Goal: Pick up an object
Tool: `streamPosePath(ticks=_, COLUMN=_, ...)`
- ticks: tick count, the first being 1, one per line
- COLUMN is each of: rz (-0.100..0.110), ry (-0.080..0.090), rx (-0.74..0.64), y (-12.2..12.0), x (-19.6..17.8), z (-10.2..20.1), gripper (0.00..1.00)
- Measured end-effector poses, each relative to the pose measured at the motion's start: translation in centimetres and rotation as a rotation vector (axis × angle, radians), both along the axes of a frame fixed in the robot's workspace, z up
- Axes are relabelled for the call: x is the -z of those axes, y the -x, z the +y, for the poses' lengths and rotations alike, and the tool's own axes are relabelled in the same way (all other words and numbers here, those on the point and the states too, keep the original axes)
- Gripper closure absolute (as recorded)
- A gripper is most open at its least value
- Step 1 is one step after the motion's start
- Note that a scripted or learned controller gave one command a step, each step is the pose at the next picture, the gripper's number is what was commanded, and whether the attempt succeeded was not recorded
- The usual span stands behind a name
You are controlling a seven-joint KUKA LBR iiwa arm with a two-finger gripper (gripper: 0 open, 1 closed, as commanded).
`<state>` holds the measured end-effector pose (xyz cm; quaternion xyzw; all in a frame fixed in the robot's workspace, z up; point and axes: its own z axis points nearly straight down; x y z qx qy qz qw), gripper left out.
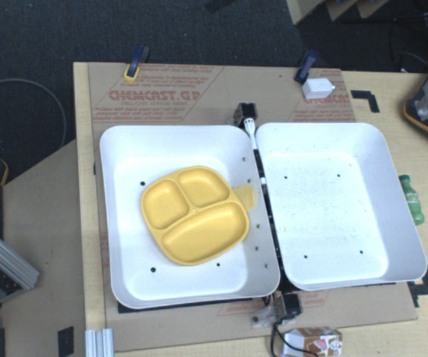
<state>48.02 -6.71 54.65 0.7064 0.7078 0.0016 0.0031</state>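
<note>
Plainly, whether the gripper is apart or together cannot be told from this view. At the far right edge, at about two o'clock from the bins, sits a grey shape with a dark, orange-lined rim (426, 103), cropped too much to identify.

Moving inward, the right bin (333, 199) has only fine dark specks on its white floor. A small green object (411, 199) lies just beyond its rim at three o'clock.

The left bin (117, 222) holds the yellow divided plate (195, 214), lying flat near the bin's centre. It has three compartments: two small ones toward twelve o'clock and one long one toward six. A small yellow tab sticks out at its three o'clock side, toward the seam where the two bins meet.

A black clip (246, 114) sits on that seam at twelve o'clock and another (284, 305) at six. Both bins rest on a brown cardboard sheet (161, 91) printed in red letters. A yellow-and-blue clamp (134, 64) grips its far edge at eleven o'clock, and a blue clamp (306, 67) beside a white block (318, 88) grips it at one o'clock.
</note>
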Motion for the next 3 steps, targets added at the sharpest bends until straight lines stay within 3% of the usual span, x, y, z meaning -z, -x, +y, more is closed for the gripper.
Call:
streamPosePath(ticks=1, rz=0.018, ry=-0.003, rx=0.003, y=0.2, x=11.6, z=0.7, gripper=1.0)
streamPosePath(ticks=2, rz=0.011, ry=-0.004, rx=-0.009, y=0.0, x=12.7, z=10.3, gripper=1.0)
streamPosePath(ticks=3, rz=0.004, ry=-0.005, rx=-0.007, y=0.1, x=11.9, z=17.8, gripper=1.0)
